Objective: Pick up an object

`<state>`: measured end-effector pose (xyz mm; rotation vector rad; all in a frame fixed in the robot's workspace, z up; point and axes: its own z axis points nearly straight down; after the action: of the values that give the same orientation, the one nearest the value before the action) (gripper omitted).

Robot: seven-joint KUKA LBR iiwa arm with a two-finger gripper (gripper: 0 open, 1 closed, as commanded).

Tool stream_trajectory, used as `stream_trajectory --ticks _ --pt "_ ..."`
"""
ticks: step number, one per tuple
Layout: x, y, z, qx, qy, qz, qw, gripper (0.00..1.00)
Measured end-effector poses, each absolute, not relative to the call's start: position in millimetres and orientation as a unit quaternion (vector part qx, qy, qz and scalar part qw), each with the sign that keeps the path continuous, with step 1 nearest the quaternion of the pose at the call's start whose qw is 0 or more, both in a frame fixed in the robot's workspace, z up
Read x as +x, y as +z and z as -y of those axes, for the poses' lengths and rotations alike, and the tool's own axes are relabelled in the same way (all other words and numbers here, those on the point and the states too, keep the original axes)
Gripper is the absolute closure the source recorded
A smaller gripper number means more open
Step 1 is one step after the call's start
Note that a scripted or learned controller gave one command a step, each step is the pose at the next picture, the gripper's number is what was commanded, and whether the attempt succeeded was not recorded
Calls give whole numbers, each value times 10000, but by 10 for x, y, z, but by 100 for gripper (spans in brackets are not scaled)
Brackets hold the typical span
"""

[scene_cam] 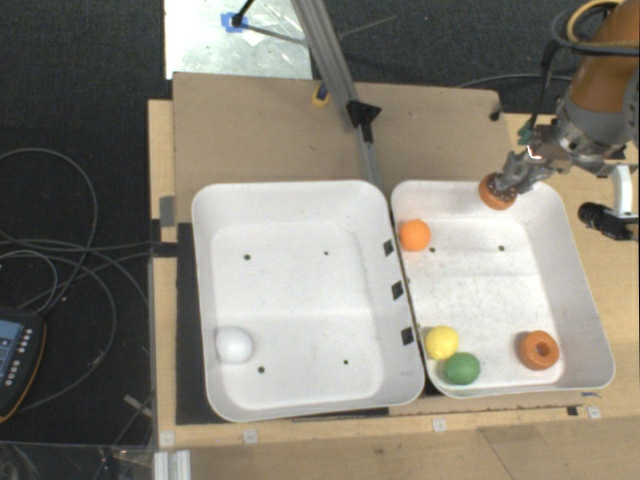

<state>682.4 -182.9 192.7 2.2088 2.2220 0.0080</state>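
My gripper (508,180) hangs over the far rim of the right bin (575,268), reaching in from the upper right. At its tip sits a brown-orange ring (495,192), and the fingers look closed on its upper side. Inside the right bin lie an orange ball (414,235) near the far left corner, a yellow ball (442,343) and a green ball (461,368) touching at the near left, and a second orange ring (538,350) at the near right. A white ball (234,345) rests in the left bin (290,200), near its front left corner.
A grey slanted pole (335,63) crosses the bench behind the bins and ends at a black clamp (362,115). Black clips (397,288) sit along the seam between the bins. Cables and a pendant (18,353) lie on the floor at left.
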Motion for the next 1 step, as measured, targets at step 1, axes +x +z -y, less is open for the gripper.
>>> stream_trajectory --ticks 1 --pt "6883 2500 1731 7045 27 -7097 43 100"
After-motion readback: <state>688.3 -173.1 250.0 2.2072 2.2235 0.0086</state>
